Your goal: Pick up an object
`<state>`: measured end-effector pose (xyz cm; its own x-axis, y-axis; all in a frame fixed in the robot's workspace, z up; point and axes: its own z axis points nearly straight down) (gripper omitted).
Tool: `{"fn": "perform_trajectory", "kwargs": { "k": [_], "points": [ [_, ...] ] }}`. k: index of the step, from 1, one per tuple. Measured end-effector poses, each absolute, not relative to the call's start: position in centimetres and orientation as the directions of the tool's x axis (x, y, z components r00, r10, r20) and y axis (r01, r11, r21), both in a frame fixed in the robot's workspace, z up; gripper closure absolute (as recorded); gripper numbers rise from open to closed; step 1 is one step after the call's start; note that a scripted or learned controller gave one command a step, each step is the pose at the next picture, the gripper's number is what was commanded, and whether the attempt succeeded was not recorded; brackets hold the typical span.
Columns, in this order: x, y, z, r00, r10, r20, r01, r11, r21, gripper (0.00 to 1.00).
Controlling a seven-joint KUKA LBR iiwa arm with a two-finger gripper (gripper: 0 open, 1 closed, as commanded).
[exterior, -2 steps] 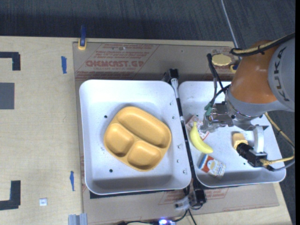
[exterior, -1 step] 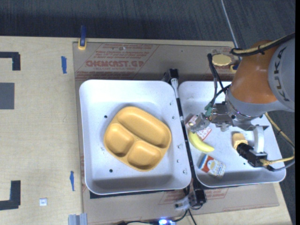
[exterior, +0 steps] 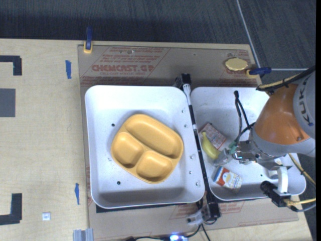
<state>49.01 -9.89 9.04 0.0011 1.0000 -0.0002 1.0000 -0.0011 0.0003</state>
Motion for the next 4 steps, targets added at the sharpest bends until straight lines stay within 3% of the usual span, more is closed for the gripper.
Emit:
{"fn": "perform_trajectory", "kwargs": {
  "k": [1,4],
  "points": [
    [48.16,-9.54,8.63,0.001,1.0,-0.001,1.0,-0.001,0.007,0.0],
    [48.14,-9.41,8.61,0.0,1.0,-0.001,1.0,0.0,0.007,0.0]
  ]
}}
